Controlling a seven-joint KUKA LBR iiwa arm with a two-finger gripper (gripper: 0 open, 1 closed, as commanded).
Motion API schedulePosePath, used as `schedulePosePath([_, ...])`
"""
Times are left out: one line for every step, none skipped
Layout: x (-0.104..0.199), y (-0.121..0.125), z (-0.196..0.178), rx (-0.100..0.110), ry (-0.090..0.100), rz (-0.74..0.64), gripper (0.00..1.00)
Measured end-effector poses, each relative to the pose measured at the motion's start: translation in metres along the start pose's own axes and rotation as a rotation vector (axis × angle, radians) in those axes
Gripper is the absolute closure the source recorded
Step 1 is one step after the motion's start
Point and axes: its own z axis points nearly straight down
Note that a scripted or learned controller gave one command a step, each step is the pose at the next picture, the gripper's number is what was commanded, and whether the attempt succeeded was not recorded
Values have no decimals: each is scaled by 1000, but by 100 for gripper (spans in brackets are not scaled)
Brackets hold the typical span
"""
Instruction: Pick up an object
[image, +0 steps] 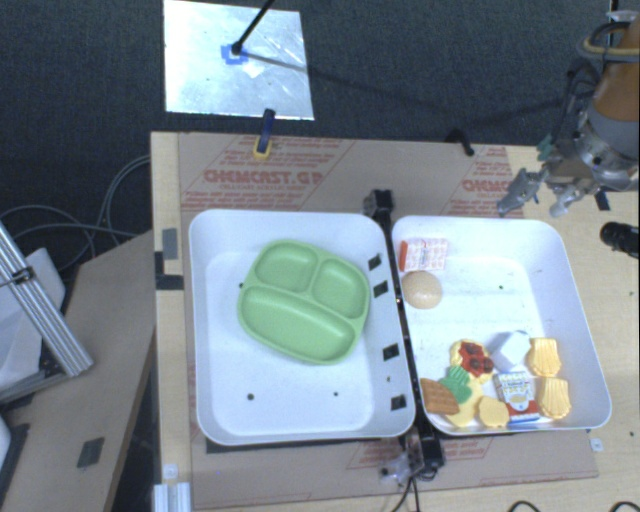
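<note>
My gripper (540, 198) hangs at the upper right, above the far edge of the right bin (570, 300), with its two fingers spread and nothing between them. In the right bin, a red and white packet (423, 253) and a tan round bun (422, 290) lie near the far left corner. Several toy food pieces crowd the near side: a pizza slice (471, 358), a white block (510, 348), yellow wafers (545, 358), a small carton (517, 392) and a green piece (458, 382).
The left bin (215, 400) holds a green divided plate (303, 300). A black divider with clips (390, 300) runs between the bins. A metal sheet (237, 60) lies on the floor at the back. An aluminium rail (40, 310) stands at the left.
</note>
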Motion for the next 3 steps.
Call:
schedulePosePath([1, 2, -8, -12, -2, -2, 0])
schedulePosePath([-1, -2, 53, -7, -1, 0, 0])
schedulePosePath([-4, -10, 109, -8, -1, 0, 0])
